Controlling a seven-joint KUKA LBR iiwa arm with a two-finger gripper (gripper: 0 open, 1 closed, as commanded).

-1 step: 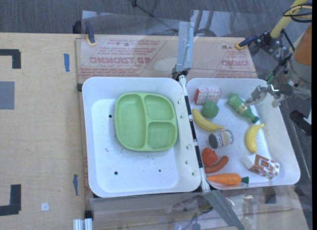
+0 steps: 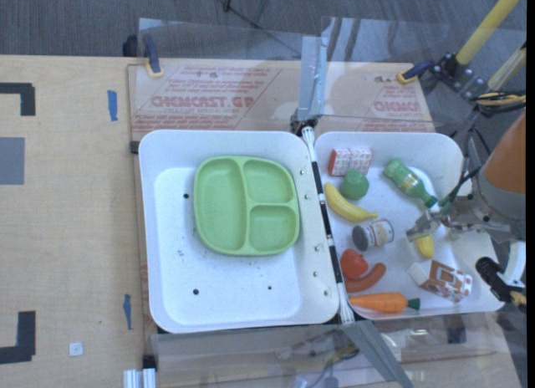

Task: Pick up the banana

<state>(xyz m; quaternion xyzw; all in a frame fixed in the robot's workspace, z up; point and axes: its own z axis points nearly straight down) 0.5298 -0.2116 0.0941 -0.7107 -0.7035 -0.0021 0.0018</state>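
I see gripper [image 2: 420,229] w/ fingers apart, nothing held, banana [image 2: 346,203] well left of them past the can [image 2: 374,233], so I risk snagging that can en route.

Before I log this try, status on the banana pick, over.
Gripper low in right bin, beside a small yellow item. Banana lies loose at bin's left, unheld. Green ball and can crowd it.
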